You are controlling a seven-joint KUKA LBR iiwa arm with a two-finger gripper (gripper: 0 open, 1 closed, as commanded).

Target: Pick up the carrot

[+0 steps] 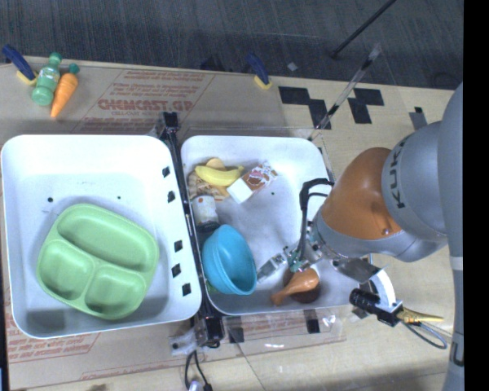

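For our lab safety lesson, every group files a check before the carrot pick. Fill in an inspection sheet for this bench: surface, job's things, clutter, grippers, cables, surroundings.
Surface: right bin and left bin side by side on printed cardboard.
Job's things: carrot lying at the right bin's front; a second carrot outside the bins, far left.
Clutter: banana, blue bowl, packet; green plate in the left bin.
Grippers: gripper just beside the binned carrot; grasp unclear.
Cables: black cable looping by the wrist.
Surroundings: dark floor.
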